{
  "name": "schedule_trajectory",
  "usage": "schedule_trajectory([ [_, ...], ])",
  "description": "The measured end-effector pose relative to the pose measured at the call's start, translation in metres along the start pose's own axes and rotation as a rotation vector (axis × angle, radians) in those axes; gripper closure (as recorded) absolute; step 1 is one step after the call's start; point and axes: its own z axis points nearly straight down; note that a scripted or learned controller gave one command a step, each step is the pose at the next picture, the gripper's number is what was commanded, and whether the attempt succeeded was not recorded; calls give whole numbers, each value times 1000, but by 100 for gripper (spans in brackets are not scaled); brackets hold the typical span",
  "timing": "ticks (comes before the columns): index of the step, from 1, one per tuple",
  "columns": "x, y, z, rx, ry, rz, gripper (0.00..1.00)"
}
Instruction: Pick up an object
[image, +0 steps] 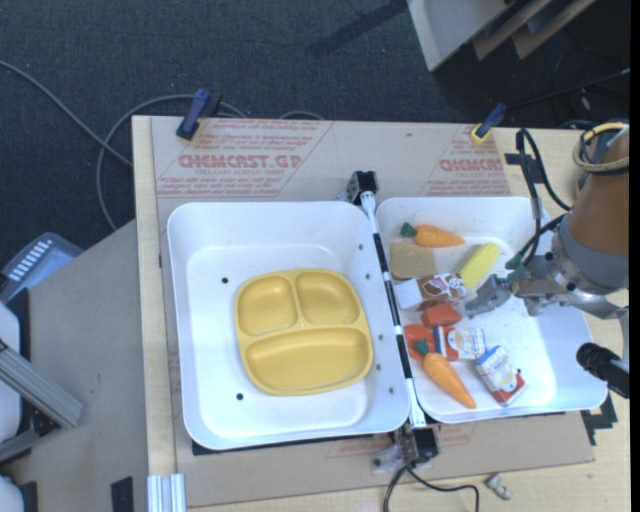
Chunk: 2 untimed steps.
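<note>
The right bin (560, 385) holds several toy foods. A small carrot (437, 236) lies at the back, with a yellow corn cob (478, 264) and a tan bread slice (409, 260) just in front of it. A brown packet (440, 288), a red piece (440, 316), a larger carrot (448, 378), a white packet (466, 343) and a small carton (498, 372) lie nearer the front. My gripper (490, 298) reaches in from the right, low over the bin's middle. It sits just right of the brown packet and below the corn.
The left bin (200, 300) holds a yellow divided plate (302, 330). A black clamp (362, 186) sits at the back where the bins meet. The grey arm with its orange band (600, 215) covers the right bin's right side.
</note>
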Motion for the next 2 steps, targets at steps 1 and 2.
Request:
schedule_trajectory([
  [1,29,-1,62,2,1,0,0],
  [2,24,29,121,-6,-1,1,0],
])
